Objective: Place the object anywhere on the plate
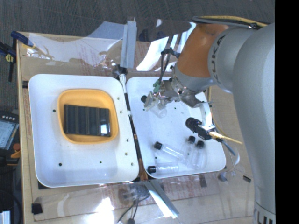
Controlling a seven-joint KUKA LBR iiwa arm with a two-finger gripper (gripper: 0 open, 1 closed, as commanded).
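Tool (pixel 154 98) over far-left part of right bin (pixel 212 164), just past the divider; finger state unclear from this angle. Clear vial (pixel 160 110) directly beneath tool, grip unconfirmed. More clear vials with black caps (pixel 169 150) along right bin's near edge. Yellow plate (pixel 88 115) with dark inset centred in left bin (pixel 42 157), well apart from tool.

Both white bins (pixel 46 162) look like smooth matt plastic; the yellow plate (pixel 70 101) is glossy (its dark centre ribbed), the vials (pixel 170 150) clear plastic.
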